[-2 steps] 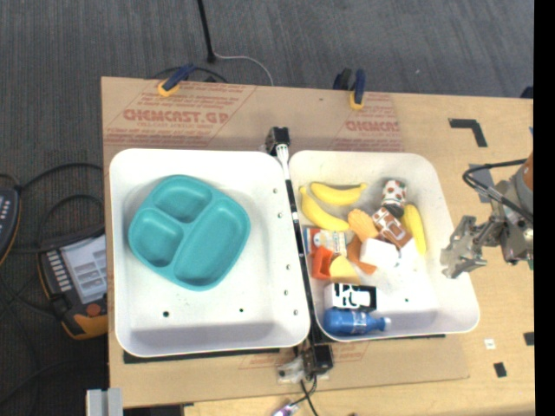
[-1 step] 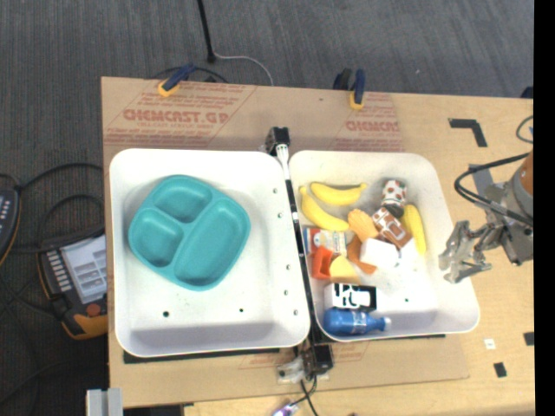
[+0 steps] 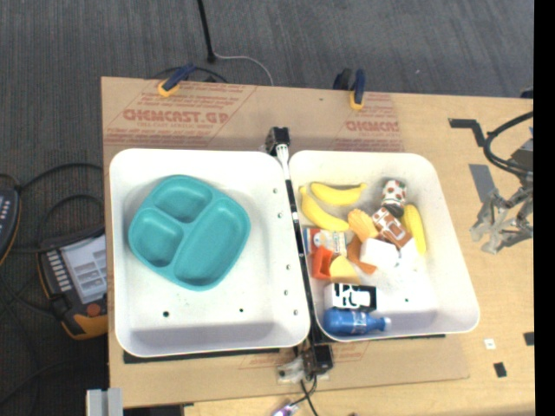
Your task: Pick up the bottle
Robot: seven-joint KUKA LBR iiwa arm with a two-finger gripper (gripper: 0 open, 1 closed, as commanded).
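A: From the overhead camera we see the counter (image 3: 173, 111), topped with printed brown board, carrying two shallow white bins side by side. Where do we find the bottle?

B: We find the blue bottle (image 3: 354, 322) lying on its side at the near edge of the right bin (image 3: 451, 232), its cap pointing right. Just behind it sits a black card with white lettering (image 3: 355, 297), close enough that we cannot tell whether they touch.

A: And the rest of that bin?

B: We count a yellow banana (image 3: 329, 196) curved along the far left part, a second yellow piece (image 3: 414, 228) standing along the right of the pile, an orange block (image 3: 329, 263) near the dividing edge, a white cube (image 3: 379, 254) in the middle, and a small brown-and-white figure (image 3: 392, 193) toward the back. They crowd together and several overlap.

A: What do we see in the left bin (image 3: 130, 319)?

B: A teal divided plate (image 3: 189, 230) with three compartments, lying flat a little left of the middle.

A: And the pincer?

B: We see the pincer (image 3: 501, 228) at the right of the view, over the bare board and well apart from the right bin and the bottle. It is grey and spindly; nothing sits between its fingers, but we cannot tell whether they are spread or closed.

A: Anything on the far edge?

B: Two clamps, one with an orange grip (image 3: 178, 80) and one with a yellow tip (image 3: 355, 89), pinch the board's back edge.
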